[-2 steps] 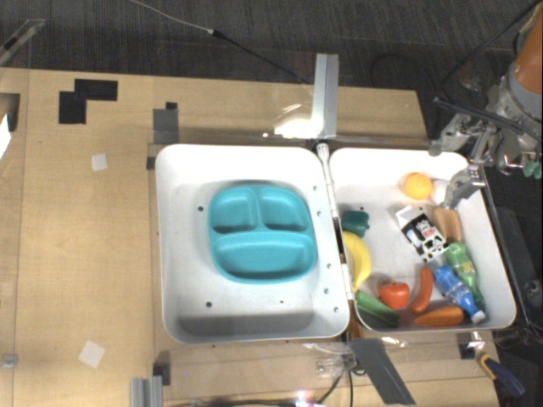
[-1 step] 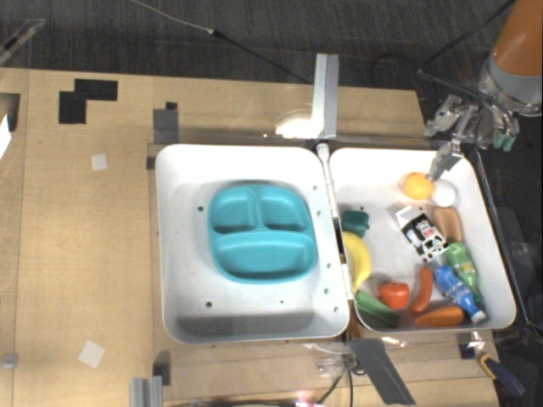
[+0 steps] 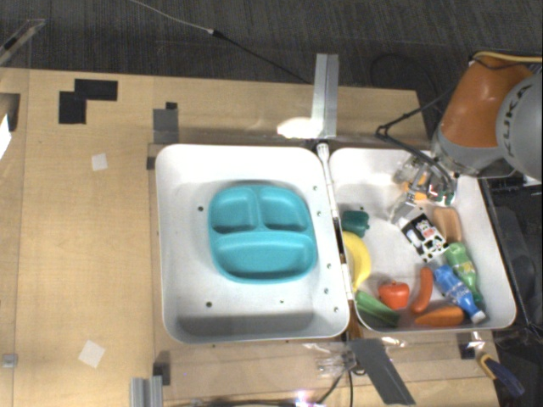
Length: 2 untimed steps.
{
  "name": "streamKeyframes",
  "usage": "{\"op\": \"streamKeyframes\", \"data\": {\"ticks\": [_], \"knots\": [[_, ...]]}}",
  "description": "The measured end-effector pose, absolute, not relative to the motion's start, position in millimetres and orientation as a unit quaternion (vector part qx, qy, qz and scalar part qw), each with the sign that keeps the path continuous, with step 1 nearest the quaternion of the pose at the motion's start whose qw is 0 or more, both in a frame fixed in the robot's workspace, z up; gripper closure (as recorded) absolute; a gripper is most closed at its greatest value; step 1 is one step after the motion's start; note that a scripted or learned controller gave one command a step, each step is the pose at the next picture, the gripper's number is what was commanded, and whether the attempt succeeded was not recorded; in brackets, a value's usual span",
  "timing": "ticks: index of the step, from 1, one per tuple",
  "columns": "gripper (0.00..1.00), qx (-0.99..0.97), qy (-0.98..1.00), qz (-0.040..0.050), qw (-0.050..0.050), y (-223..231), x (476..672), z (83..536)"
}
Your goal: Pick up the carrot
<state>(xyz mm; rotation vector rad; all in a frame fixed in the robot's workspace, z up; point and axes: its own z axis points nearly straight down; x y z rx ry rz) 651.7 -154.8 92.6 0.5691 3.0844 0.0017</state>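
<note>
Carrot (image 3: 439, 316): right bin (image 3: 496, 253) front, lengthwise left-right, between bottle (image 3: 456, 290), tomato (image 3: 394, 295), sausage (image 3: 422, 288). Jaws' (image 3: 417, 186) state: cannot tell.

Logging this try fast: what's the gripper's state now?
Gripper: cannot be told; nothing seen in it, above the right bin, away from the carrot.

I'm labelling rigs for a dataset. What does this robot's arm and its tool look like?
The arm is grey and rounded, with a broad orange band above the wrist and dark lettering on the grey shell. The tool is small, silvery metal with exposed parts and little red and green spots near its fingers.
</note>
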Motion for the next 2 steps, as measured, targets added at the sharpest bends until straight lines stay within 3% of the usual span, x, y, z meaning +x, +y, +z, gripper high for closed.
{"op": "streamKeyframes", "data": {"ticks": [1,2], "knots": [[1.0,0.178,0.984,0.0004,0.011,-153.4,656.5,109.2],[1.0,0.175,0.984,0.0005,0.017,-151.9,660.0,123.3]]}}
